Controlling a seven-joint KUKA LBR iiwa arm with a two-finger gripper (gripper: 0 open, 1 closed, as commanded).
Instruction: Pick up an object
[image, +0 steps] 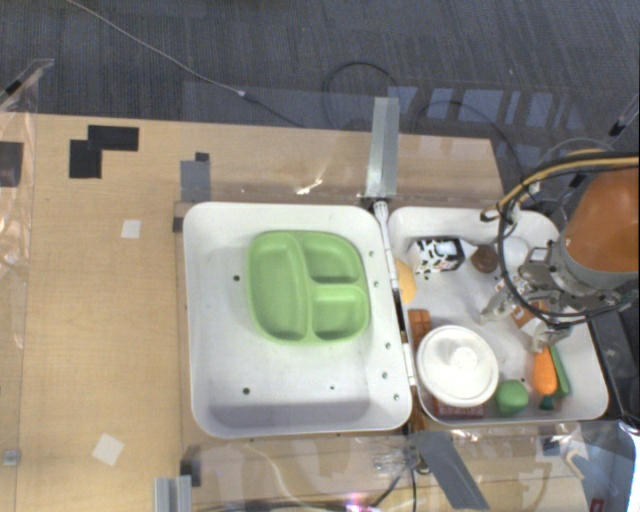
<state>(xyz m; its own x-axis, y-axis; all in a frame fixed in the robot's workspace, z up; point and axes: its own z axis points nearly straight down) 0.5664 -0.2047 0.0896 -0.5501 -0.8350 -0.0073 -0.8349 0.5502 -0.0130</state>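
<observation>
— How is the grey arm with the orange band (603, 225) being positioned?

— It is being extended in from the right, with the wrist being pointed steeply downward.

— And the two-finger metal gripper (525, 308)?

— It is being carried low beneath the wrist; its state is being obscured by the viewing angle.

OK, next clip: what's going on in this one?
A robot arm reaches from the right over the right bin, with its gripper low among the clutter there: a white bowl, a carrot, a green ball and a black-and-white spotted item. Nothing is visibly held. The left bin holds a green divided plate, untouched.
</observation>
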